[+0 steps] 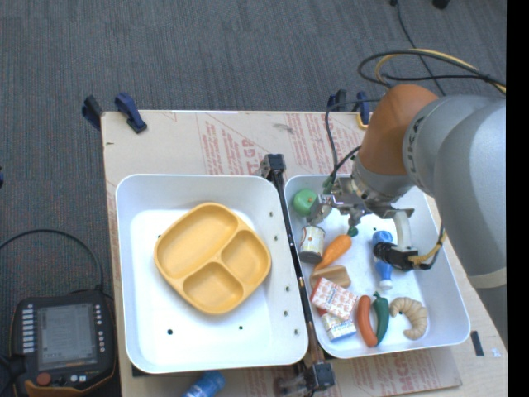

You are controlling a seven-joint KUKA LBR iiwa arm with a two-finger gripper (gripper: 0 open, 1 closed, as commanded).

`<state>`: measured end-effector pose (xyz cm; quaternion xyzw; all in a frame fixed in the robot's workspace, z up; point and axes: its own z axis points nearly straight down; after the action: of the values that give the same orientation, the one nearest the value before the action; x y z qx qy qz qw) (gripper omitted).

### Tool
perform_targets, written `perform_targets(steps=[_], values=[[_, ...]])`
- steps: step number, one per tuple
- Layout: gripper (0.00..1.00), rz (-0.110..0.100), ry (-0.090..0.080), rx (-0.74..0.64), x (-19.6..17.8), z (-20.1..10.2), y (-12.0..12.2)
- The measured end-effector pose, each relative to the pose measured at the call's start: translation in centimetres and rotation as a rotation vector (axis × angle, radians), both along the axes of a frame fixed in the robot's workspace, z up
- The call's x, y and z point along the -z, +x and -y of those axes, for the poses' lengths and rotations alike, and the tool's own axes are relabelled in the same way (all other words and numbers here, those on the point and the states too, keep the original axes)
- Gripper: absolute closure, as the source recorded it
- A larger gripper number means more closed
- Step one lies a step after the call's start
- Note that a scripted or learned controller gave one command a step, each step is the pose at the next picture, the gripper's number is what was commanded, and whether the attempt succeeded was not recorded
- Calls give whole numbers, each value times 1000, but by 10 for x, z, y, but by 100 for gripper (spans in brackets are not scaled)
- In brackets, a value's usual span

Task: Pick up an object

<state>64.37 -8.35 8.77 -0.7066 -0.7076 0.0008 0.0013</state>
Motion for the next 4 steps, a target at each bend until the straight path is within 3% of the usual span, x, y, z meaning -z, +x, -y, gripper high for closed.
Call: perform_targets(steps=[4], values=[[0, 0, 0, 0, 0, 1, 0]])
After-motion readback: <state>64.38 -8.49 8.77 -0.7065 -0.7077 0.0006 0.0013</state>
